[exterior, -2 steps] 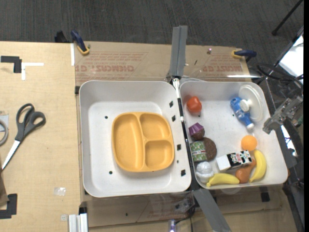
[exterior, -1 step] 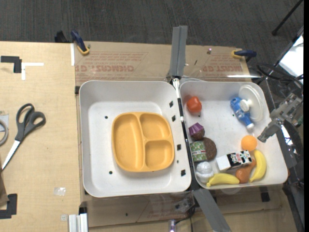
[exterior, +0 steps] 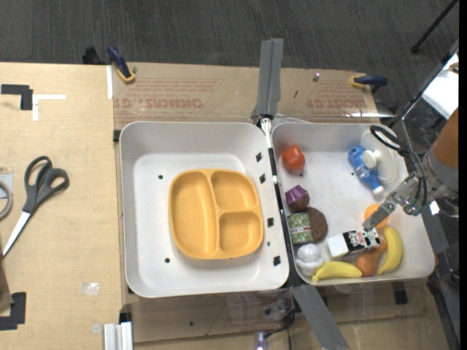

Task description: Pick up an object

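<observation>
The right bin [exterior: 332, 138] holds a loose pile of items. A red tomato-like piece [exterior: 292, 157] lies near its left wall, with a purple piece [exterior: 296, 196] below it. A green can [exterior: 300, 228] and a brown round piece [exterior: 317, 224] sit lower still. A white round thing [exterior: 308, 254] and a banana [exterior: 337, 270] rest at the front edge. A blue bottle [exterior: 363, 166] lies at the back right. My gripper [exterior: 371, 227] reaches in from the right. It hangs low over an orange fruit [exterior: 374, 213] and a small white-and-black carton [exterior: 352, 243], beside a second banana [exterior: 395, 249].
The left bin [exterior: 139, 195] carries a yellow divided plate [exterior: 217, 213]. Scissors [exterior: 33, 188] lie on the wooden bench at far left. Clamps [exterior: 120, 63] and cardboard sit behind the bins. Cables [exterior: 390, 141] hang near the right bin's back corner.
</observation>
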You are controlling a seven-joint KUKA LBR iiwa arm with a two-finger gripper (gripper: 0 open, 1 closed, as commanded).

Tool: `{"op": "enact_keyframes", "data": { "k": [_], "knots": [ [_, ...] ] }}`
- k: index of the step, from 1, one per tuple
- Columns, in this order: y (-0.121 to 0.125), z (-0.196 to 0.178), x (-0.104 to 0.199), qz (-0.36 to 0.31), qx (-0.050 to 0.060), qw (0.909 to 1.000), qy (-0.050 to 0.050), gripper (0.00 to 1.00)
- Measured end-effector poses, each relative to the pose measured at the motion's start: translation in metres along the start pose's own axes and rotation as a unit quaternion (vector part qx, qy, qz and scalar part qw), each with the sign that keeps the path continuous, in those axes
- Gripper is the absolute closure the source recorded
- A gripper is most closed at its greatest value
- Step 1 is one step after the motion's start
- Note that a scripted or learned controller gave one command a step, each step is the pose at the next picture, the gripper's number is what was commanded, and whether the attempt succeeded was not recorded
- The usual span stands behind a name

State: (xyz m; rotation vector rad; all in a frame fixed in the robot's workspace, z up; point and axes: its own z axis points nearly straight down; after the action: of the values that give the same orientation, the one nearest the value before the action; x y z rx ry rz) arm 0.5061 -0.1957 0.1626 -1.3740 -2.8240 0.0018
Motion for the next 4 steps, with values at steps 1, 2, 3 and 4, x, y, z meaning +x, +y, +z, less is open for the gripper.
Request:
{"op": "enact_keyframes", "data": {
  "k": [1,2,3,4],
  "knots": [
    [-0.004,0.042,0.005,0.081,-0.013,0.9964,-0.02,0.0],
    [0.004,0.047,0.026,0.102,-0.018,0.9942,-0.028,0.0],
    [0.0,0.047,0.019,0.084,-0.019,0.996,-0.023,0.0],
    [0.093,0.07,-0.064,0.23,0.002,0.9731,0.007,0.0]
  ]
}}
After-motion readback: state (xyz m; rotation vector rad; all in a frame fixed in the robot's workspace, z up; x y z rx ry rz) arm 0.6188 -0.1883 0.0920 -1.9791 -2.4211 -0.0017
